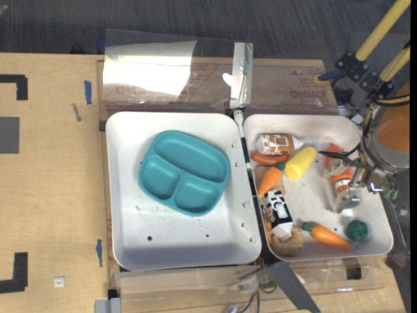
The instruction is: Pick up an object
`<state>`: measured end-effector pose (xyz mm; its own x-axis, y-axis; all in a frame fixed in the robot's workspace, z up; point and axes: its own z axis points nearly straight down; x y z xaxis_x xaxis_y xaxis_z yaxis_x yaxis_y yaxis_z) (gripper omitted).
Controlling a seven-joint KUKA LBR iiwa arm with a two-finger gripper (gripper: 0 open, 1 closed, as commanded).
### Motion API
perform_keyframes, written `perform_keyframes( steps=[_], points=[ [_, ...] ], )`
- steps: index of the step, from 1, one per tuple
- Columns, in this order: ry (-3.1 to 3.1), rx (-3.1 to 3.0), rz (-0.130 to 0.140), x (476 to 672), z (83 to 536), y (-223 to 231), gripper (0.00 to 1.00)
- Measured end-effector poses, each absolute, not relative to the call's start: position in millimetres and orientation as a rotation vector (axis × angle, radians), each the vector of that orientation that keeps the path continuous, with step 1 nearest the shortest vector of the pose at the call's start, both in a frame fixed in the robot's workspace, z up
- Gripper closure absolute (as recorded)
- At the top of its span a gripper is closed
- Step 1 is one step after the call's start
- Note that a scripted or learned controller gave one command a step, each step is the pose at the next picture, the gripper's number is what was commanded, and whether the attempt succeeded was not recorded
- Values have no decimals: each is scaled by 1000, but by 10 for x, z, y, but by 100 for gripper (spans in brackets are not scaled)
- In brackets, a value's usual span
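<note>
The right bin (374,204) holds several toy foods. A yellow corn piece (300,163) lies near the middle, next to a red sausage (267,157) and an orange-and-white packet (277,142). An orange carrot (268,180) and a black-and-white carton (278,210) lie along the left wall. A second carrot (324,235), a brown lump (290,238) and a green broccoli (357,229) sit at the front. My gripper (345,197) is low over the right side of this bin, just above an orange-and-white item (343,175) and behind the broccoli. I see nothing lifted.
A teal divided plate (184,171) lies in the left bin (130,227). The arm's orange band (396,132) is at the right edge, with cables and yellow struts (384,18) behind it. A clear plastic sheet (150,70) stands behind the bins.
</note>
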<state>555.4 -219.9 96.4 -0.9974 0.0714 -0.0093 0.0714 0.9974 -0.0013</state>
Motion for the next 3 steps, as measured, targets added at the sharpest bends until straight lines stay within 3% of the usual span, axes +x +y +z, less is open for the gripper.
perform_keyframes(
  steps=[1,2,3],
  points=[
    [3106,414,-2,5601,882,-2106,0],
    [3093,409,-6,5644,1021,-2104,100],
    [3070,604,3,5944,1853,-1562,100]
  ],
)
